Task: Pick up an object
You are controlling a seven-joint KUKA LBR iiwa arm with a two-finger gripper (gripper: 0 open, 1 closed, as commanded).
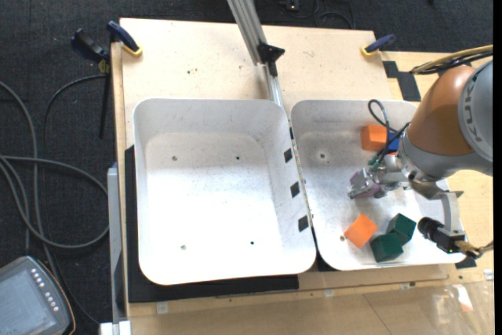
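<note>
Gripper (362, 186) low in right bin (329, 129); finger state unclear. Risk: closes btwn orange blocks (361, 231), grabs nothing.

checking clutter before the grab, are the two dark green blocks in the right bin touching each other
Touching. The camera view shows the upper green block butted against the lower green block near the right bin's front edge, no white floor between them.

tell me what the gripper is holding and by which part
Cannot be told. The two-finger gripper sits low in the right white bin, above the orange cube and apart from it; no object shows between its fingers.
</note>
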